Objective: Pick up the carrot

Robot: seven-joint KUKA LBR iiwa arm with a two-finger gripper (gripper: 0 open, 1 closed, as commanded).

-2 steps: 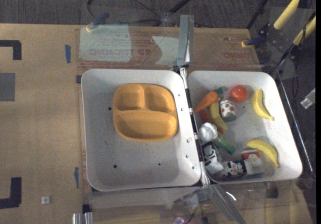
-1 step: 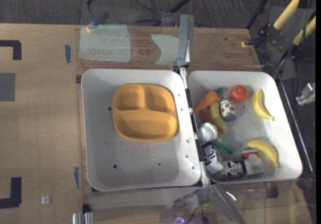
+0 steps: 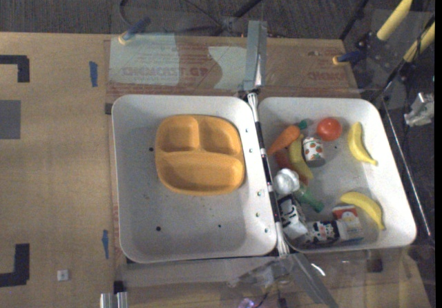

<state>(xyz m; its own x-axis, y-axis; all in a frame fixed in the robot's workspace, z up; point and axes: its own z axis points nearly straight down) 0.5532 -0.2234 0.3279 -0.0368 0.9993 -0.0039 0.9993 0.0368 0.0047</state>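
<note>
- Carrot [image 3: 285, 139] lies in right bin [image 3: 397, 182], upper-left area, at 10 o'clock from bin centre, tip toward 7 o'clock, touching a banana [image 3: 298, 159].
- Left bin [image 3: 138, 217] holds an orange divided plate [image 3: 200, 153].

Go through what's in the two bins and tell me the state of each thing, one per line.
Orange plate: flat, right way up, left bin.
Carrot: lying slantwise, right bin, by the divider.
Tomato: resting near the back wall.
Two bananas: lying flat, apart.
Small can: upright.
</note>
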